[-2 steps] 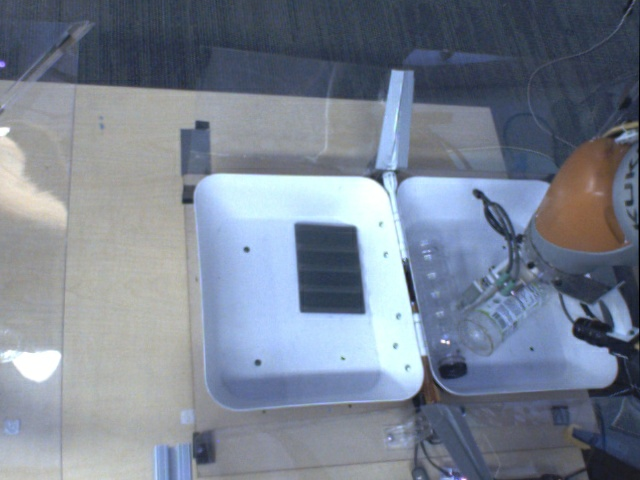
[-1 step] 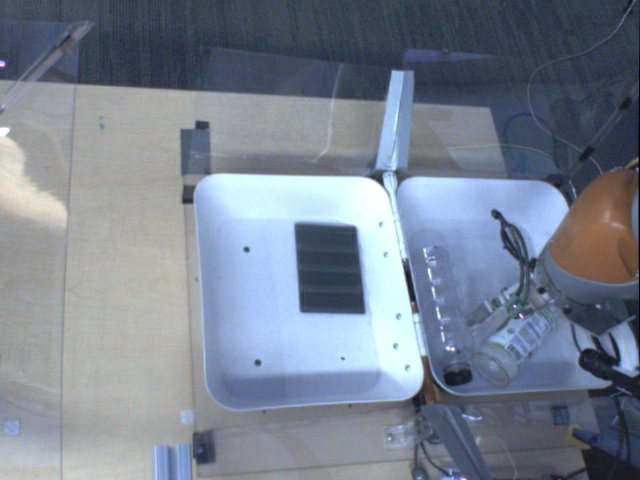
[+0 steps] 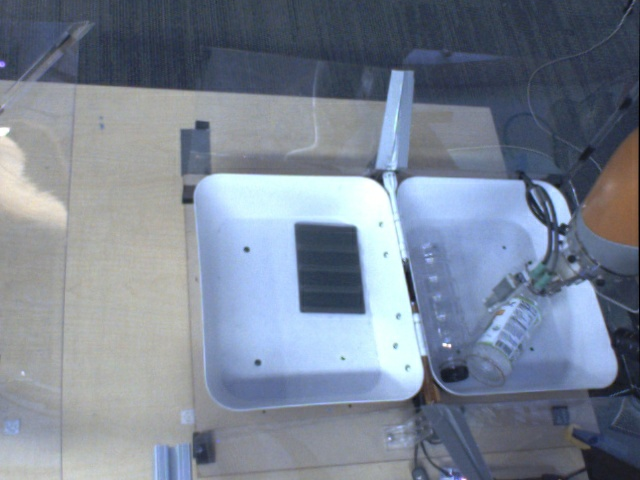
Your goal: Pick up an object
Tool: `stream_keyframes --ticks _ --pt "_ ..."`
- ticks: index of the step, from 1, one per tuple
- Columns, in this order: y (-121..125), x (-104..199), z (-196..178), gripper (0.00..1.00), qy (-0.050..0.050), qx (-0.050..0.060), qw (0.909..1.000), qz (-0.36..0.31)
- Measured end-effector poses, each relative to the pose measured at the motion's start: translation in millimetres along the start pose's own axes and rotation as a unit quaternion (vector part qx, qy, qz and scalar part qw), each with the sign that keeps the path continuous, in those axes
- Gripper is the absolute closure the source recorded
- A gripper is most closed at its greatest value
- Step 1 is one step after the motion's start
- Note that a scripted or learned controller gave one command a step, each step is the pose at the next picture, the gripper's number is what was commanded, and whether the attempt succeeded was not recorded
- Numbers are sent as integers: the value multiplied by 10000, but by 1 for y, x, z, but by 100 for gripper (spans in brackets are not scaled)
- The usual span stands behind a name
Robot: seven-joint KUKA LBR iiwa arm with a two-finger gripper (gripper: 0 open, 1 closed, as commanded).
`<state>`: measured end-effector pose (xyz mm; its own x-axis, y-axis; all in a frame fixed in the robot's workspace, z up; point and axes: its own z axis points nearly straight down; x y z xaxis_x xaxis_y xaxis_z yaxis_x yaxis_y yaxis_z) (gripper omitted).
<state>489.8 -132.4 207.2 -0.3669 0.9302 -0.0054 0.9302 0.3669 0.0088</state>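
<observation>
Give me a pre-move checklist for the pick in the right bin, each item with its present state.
1. Target present: a clear plastic bottle with a white label lies on its side in the right white bin: ok.
2. Gripper over the target: it sits at the bottle's upper end: ok.
3. Bottle between the fingers: cannot tell.
4. Neighbours clear of the target: a clear plastic tube with a black cap lies just to the left, close to the bottle's lower end: not ok.
5. Left white bin out of the path: its dark ribbed rectangular block lies far off: ok.
</observation>
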Motion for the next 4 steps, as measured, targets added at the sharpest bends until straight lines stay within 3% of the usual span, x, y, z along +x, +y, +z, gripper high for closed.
stream_keyframes --ticks 1,2,3,4 --pt "-3 -12 116 0 -19 -38 9982 590" --pt "22 -17 116 0 -51 -24 9913 -1315" --pt "96 -42 118 0 -72 -8 9957 -927" --pt "153 -46 114 0 -172 -11 9986 -495"
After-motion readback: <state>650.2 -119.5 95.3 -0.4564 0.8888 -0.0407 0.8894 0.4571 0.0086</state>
